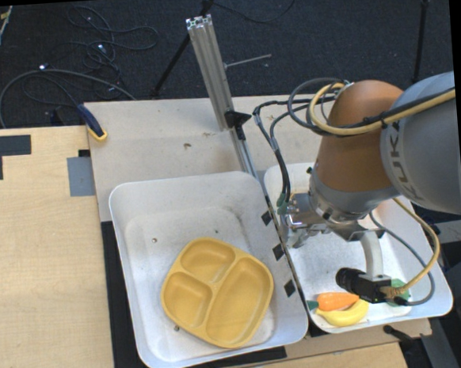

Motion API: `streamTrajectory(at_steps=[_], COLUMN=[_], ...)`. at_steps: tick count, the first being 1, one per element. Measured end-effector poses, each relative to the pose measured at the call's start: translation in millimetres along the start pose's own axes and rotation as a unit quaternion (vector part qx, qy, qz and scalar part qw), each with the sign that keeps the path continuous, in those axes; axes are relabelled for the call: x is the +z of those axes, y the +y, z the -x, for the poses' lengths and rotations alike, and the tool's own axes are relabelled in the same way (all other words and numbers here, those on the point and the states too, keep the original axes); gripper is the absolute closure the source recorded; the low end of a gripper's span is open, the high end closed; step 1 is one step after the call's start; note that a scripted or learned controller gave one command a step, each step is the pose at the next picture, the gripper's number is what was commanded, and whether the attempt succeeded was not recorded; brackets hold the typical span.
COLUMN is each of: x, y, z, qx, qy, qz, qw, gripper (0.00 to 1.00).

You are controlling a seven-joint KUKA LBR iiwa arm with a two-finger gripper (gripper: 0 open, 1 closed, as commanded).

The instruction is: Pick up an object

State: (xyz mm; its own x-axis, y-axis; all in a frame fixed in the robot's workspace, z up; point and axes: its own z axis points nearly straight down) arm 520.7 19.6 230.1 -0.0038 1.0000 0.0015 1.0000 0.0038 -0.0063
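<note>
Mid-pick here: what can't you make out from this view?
- Camera view: much of the right shallow white bin's floor, hidden under the grey and orange arm.
- Camera view: part of the yellow banana-shaped toy, covered by the orange carrot-shaped toy.
- Camera view: a dark speck in the left white bin, too small to identify.
</note>
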Motion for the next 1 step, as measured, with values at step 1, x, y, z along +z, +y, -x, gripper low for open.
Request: streamTrajectory(at_steps=[1], x=[-5.5], y=[7.2], z=[-50.2], qx=[0.000], qy=[-0.001], qz=[0.002], qw=[1.0000], gripper=[1.00])
